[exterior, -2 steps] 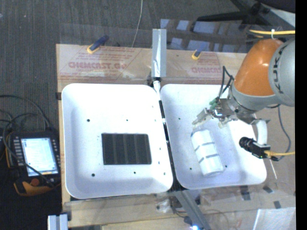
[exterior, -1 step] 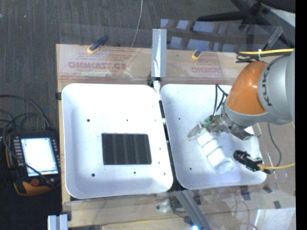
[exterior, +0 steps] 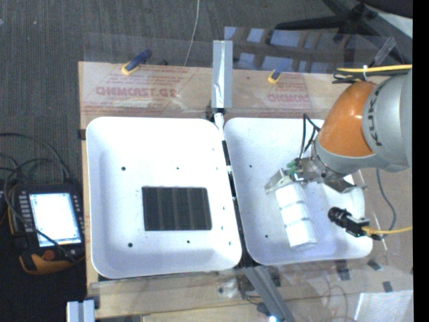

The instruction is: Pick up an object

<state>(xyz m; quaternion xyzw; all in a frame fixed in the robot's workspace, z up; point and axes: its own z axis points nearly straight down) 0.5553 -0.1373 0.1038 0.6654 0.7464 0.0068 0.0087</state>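
Note:
A dark ribbed rectangular pad (exterior: 176,208) lies flat in the middle of the left bin (exterior: 107,139). In the right bin (exterior: 255,146), a white segmented block (exterior: 298,219) rests near the front right. The gripper (exterior: 287,178) hangs over the right bin at the end of the grey arm with its orange band (exterior: 345,129). It sits just above the white block's upper end, and I cannot tell whether they touch.
A black connector with a yellow cable (exterior: 345,221) juts from the arm over the right bin's right side. A divider strip (exterior: 226,159) runs between the bins. A handheld screen unit (exterior: 50,219) lies left of the bench.

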